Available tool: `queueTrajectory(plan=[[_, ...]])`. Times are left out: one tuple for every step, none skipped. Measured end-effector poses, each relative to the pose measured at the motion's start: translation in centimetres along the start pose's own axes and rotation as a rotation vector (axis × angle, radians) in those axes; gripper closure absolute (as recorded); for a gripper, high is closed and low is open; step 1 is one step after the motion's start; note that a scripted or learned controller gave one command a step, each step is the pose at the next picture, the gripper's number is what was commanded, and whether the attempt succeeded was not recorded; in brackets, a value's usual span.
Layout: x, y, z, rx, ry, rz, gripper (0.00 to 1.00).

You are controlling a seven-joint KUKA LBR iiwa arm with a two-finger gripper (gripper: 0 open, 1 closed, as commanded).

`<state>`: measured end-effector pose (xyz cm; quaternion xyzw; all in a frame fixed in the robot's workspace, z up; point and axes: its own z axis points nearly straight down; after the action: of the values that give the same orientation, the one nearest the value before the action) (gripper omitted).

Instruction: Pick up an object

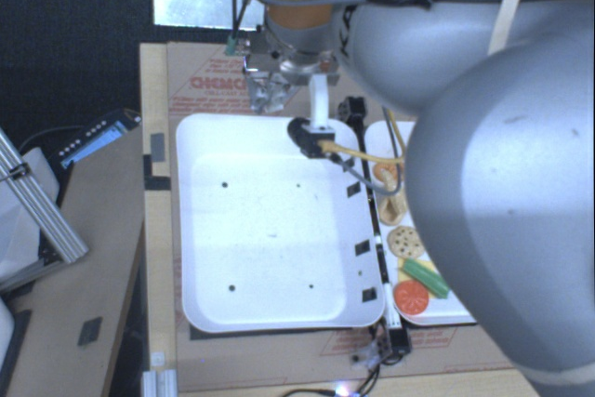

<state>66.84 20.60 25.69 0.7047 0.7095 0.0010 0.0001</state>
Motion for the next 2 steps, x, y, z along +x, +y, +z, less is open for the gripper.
queueTrajectory(plan=[[-0.2, 0.1, -1.2, -0.003, -0.001, -0.002, 1.0], [-0.1, 0.1, -2.3, -0.005, -0.001, -0.007, 1.0]])
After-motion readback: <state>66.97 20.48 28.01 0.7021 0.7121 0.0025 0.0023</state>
